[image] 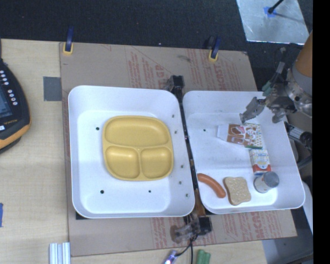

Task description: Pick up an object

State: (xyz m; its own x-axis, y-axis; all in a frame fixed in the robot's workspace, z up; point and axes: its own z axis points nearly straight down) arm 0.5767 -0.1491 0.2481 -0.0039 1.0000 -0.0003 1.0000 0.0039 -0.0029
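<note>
Tool (262,110) open (nothing held), above right bin (209,104) far edge, near carton (245,135).

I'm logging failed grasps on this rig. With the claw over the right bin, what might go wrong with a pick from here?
1. The flat packet below the claw lies flush on the bin floor, so the fingers may slide over it.
2. The sausage, bread and can crowd the near rim of the right bin; a grab there may nudge a neighbour or hit the wall.
</note>
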